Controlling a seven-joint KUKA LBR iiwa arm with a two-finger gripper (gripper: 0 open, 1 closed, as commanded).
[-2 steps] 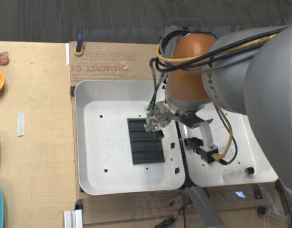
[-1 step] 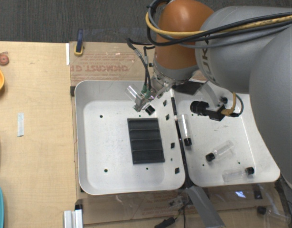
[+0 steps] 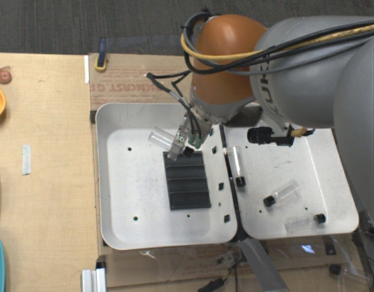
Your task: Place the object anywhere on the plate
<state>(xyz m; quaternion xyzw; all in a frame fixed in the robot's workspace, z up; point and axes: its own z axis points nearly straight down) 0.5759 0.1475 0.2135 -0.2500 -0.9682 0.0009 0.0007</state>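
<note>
A black ridged plate (image 3: 188, 184) lies in the middle of the left bin (image 3: 123, 181). My gripper (image 3: 181, 149) hangs over the plate's far end, under the orange wrist. A clear vial (image 3: 160, 139) shows just to the left of the gripper, touching or very close to it, above the bin floor beyond the plate's far left corner. Whether the gripper holds the vial is not visible from here.
The right bin (image 3: 332, 163) holds a clear tube with a black cap (image 3: 236, 166) near the divider, a vial with a black cap (image 3: 280, 194) in the middle, and another vial (image 3: 304, 222) near the front. The big grey arm covers the right bin's far side.
</note>
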